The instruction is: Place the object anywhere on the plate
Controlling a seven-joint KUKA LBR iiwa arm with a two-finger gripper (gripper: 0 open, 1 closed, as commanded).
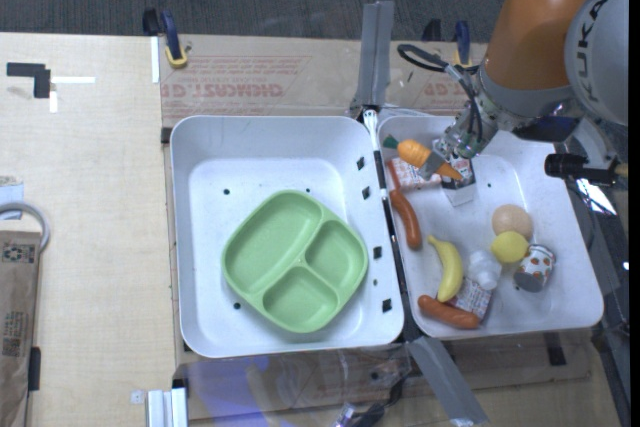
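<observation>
The green three-compartment plate [293, 261] lies in the left white bin [195, 215] with nothing on it. My gripper [455, 168] is down in the right bin [560, 310], near its back left part. Its tip sits just right of an orange carrot-like toy [412, 153], and a small orange piece [454, 174] shows right at the tip. A red-and-white packet [399, 174] lies under the carrot toy. The arm's body hides the far right corner of this bin.
The right bin also holds a brown sausage [408, 218], a banana [449, 267], a red sausage-like toy [447, 313], a peach egg [512, 218], a yellow lemon [509, 246], a brown-and-white piece [536, 266] and a pale clear item [483, 273]. A raised divider [384, 215] separates the bins.
</observation>
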